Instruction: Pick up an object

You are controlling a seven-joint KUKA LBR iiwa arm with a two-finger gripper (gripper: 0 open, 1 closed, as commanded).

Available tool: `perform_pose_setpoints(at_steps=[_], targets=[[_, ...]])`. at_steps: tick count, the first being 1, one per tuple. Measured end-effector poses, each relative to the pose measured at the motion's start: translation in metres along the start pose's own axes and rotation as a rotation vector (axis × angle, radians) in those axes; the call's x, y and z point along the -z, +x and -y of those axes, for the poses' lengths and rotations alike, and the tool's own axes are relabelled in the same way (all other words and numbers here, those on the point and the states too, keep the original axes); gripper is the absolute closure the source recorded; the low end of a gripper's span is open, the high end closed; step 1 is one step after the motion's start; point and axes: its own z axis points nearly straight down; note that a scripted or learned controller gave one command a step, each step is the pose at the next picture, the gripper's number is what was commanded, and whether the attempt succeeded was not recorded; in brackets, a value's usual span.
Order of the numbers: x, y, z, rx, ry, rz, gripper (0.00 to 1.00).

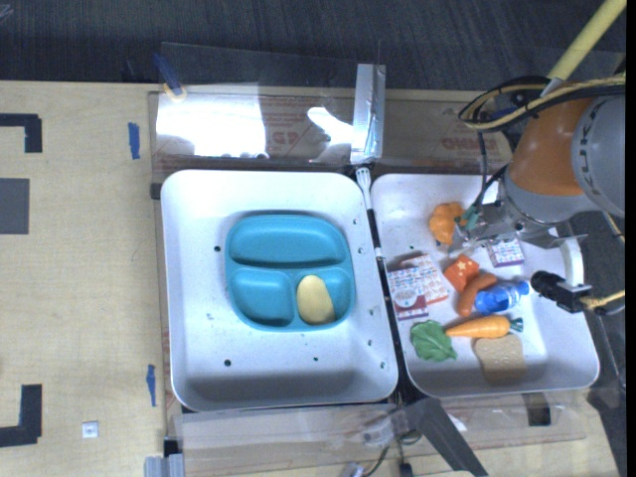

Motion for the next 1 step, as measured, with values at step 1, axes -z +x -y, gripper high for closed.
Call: perform_pose_setpoints(at_steps=[1], targets=[[0.0874,0.071,-0.0298,-0.15,0.007,-0.007,1.0]])
